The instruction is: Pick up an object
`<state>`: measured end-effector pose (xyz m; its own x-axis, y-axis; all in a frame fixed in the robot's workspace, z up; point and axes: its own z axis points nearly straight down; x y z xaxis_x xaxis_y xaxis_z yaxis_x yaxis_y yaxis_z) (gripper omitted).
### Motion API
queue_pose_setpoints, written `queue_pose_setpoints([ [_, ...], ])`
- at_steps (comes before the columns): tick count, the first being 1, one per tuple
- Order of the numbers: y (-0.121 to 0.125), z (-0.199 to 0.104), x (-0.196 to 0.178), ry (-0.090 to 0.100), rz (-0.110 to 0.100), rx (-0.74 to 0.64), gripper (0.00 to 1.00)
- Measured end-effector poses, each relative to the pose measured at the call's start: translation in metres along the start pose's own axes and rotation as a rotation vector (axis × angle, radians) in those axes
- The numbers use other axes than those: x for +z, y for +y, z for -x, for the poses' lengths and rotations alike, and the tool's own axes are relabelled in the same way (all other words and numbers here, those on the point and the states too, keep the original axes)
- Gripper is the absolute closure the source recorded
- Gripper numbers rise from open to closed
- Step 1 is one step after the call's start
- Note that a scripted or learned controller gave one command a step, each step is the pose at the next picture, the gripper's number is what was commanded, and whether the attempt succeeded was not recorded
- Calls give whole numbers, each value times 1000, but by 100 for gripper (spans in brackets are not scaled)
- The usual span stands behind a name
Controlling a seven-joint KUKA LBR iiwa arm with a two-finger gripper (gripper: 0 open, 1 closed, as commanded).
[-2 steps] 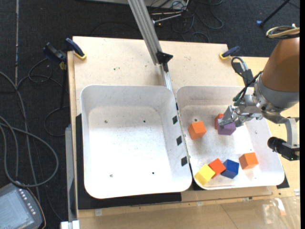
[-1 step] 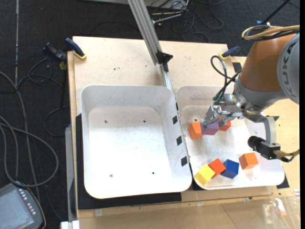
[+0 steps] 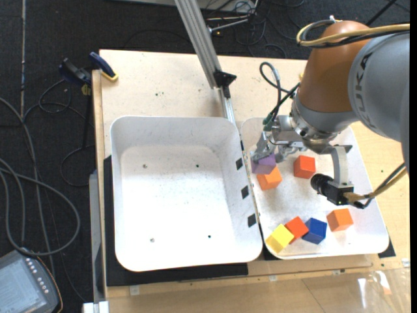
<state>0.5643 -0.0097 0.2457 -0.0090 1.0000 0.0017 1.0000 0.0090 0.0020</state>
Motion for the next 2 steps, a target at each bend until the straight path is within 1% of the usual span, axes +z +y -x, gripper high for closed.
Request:
queue_pose_setpoints([
  [1, 28, -51, 4, 0, 0, 1, 100],
  [2, 46, -93, 6, -1, 0, 3, 100],
])
